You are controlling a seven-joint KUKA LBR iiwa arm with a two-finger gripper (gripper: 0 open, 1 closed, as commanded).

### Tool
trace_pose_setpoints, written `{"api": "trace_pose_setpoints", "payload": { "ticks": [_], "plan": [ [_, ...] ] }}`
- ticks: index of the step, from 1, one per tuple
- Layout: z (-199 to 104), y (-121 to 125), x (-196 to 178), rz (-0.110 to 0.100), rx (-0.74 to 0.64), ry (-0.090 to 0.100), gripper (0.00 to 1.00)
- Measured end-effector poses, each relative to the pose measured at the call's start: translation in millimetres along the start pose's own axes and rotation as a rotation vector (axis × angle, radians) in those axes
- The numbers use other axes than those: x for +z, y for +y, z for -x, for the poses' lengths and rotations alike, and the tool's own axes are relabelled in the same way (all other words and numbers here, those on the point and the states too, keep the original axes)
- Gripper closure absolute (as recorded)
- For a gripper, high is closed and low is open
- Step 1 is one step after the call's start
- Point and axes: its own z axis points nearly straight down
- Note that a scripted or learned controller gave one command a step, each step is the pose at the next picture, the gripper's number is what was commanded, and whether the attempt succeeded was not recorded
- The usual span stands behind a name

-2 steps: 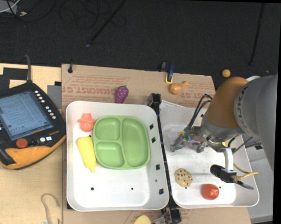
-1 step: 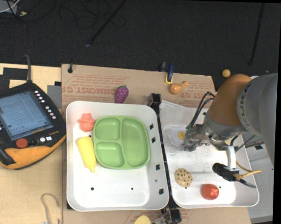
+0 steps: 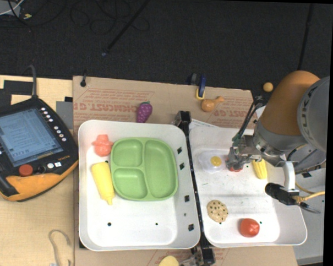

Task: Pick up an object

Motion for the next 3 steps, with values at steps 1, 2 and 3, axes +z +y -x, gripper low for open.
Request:
{"api": "trace_pose_setpoints", "payload": {
  "ticks": [1,2,3],
  "plan": [
    [-3,-4,-44,0.000,-0.003,0.000,1.00],
    [-1,-3,-69,-0.002,-0.002,0.001,1.00],
    [-58,21,-62,-0.002,-0.007,0.002,1.00]
  ]
}}
